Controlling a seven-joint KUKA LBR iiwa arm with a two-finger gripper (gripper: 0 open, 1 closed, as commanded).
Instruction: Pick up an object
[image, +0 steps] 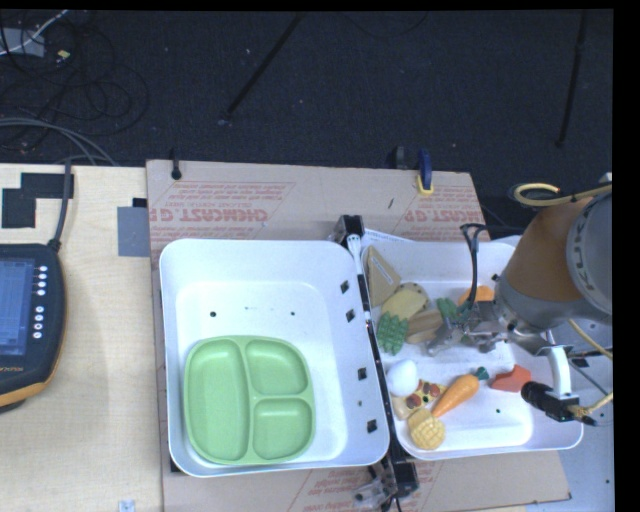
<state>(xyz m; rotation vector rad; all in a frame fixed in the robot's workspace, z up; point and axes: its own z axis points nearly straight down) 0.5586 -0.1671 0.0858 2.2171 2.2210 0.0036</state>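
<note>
One green tray (248, 400), one carrot (455, 394), one corn cob (427, 433), one egg (402, 377).

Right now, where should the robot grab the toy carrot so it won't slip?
Grab the carrot across its thick orange middle, coming straight down from above. It lies flat and slanted in the right bin, green top up-right, tip pointing toward the corn. There's bare space on its lower-right side for a finger.

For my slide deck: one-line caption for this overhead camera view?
Robot arm lowers its claw into the right bin of toy food; a green divided plate sits in the left bin.
</note>
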